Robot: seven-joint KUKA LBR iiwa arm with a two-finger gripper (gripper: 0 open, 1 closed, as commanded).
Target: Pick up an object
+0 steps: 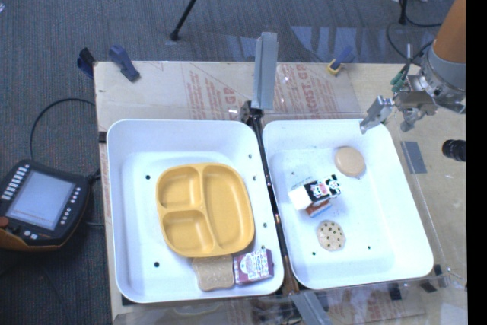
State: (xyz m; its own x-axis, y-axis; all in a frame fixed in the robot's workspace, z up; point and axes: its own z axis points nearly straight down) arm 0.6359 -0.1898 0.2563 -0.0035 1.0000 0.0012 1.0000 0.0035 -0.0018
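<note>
The right bin (411,240) holds a tan round disc (350,160), a small black-and-white carton (314,192) lying on its side, and a chocolate-chip cookie (330,235). My gripper (393,115) hangs above that bin's far right corner, up and to the right of the tan disc. Its fingers are spread open and there is nothing between them. One fingertip (374,115) is over the bin's back rim. The grey arm with its orange band comes in from the upper right.
The left bin (122,164) holds a yellow divided plate (204,208), with a toast slice (212,272) and a maroon packet (253,266) at its front edge. A grey upright post (265,72) stands behind the divide between the bins. A teach pendant (42,202) lies at far left.
</note>
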